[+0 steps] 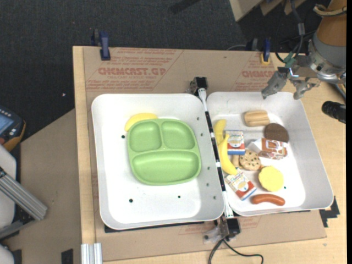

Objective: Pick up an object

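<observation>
My gripper (286, 88) hangs above the far edge of the right bin (313, 164), its two fingers spread open with nothing between them. Below it in that bin lie a tan bread roll (256, 117), a brown round patty (275, 131), a banana (223, 153), a small milk carton (235, 142), a chocolate-chip cookie (250, 160), a wrapped snack (273, 149), a yellow disc (271, 178), another small carton (241, 185) and a red sausage (268, 199).
The left bin (107, 164) holds a green divided plate (163, 150) with a yellow piece (139, 119) tucked behind its far left corner. Blue clamps (102, 42) hold the cardboard base at the back.
</observation>
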